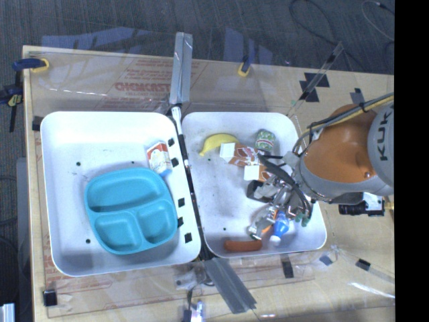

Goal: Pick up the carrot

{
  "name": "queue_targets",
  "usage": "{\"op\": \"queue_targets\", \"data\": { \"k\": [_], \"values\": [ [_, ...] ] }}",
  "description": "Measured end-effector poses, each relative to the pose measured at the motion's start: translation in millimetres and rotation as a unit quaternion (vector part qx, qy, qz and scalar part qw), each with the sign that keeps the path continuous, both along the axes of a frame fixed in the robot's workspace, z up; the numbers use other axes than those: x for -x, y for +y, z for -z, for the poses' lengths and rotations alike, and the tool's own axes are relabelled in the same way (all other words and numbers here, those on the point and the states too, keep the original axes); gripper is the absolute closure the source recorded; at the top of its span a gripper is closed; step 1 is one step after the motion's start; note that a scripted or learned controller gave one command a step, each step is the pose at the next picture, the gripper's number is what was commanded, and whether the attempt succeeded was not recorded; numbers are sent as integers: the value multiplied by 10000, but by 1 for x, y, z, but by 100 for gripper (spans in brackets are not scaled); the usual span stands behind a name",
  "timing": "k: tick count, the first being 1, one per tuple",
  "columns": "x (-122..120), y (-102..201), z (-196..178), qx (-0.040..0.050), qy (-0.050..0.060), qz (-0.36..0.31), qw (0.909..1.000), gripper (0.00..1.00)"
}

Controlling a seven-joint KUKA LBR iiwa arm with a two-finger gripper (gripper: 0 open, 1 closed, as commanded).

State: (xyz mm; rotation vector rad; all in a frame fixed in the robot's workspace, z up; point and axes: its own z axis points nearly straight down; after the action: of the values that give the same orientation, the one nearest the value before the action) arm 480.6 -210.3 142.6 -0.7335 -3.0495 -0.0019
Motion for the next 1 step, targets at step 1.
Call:
{"op": "queue_targets", "data": {
  "k": [1],
  "values": [
    [-10,-1,-61,10,-25,-40,10000,0]
  ]
}}
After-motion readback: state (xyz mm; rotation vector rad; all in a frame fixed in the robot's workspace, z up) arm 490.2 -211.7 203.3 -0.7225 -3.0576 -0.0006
